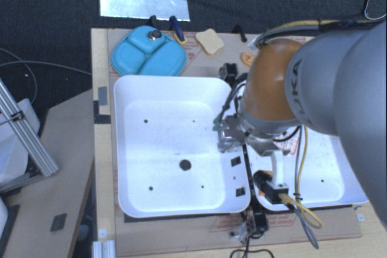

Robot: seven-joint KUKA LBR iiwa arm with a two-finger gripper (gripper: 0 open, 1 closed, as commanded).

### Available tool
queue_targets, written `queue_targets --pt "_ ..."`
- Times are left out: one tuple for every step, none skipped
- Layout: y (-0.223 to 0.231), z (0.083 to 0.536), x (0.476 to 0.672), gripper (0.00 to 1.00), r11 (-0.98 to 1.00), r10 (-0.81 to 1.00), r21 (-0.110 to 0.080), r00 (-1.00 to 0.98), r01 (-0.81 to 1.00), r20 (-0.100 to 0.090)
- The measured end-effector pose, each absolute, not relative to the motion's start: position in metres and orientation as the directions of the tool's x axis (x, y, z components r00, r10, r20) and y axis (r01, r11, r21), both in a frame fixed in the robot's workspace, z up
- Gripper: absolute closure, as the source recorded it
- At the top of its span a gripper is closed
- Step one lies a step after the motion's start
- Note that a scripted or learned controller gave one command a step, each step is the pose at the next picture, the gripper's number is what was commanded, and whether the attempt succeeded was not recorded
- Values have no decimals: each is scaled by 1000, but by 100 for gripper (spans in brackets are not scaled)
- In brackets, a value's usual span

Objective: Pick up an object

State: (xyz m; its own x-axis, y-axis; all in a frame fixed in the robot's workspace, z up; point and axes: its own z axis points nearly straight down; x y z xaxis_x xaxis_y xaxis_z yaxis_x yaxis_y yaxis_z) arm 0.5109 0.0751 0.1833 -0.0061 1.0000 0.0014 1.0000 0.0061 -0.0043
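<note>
The arm (314,78) comes in from 3 o'clock and covers most of the right bin (329,190). Its orange band sits above the wrist, over the strip between the two bins. The gripper (228,133) hangs at the right wall of the left bin (175,148), at about 3 o'clock of that bin. Whether it is open or closed cannot be told, since the wrist hides it from above.

A small dark disc (185,165) lies on the left bin's floor, near the middle, at about 8 o'clock from the gripper and apart from it.

Beyond the bins at 12 o'clock, on the bench (103,190), lie a blue tray (148,52), a tan sponge (210,41) and a small orange piece (247,58). A yellow cable (302,205) runs below the wrist at 5 o'clock.
</note>
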Motion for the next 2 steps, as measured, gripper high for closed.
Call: queue_targets --pt "99 442 528 100 7 1000 14 -7 1000 3" --pt "73 367 485 100 -1 1000 -3 1 1000 0"
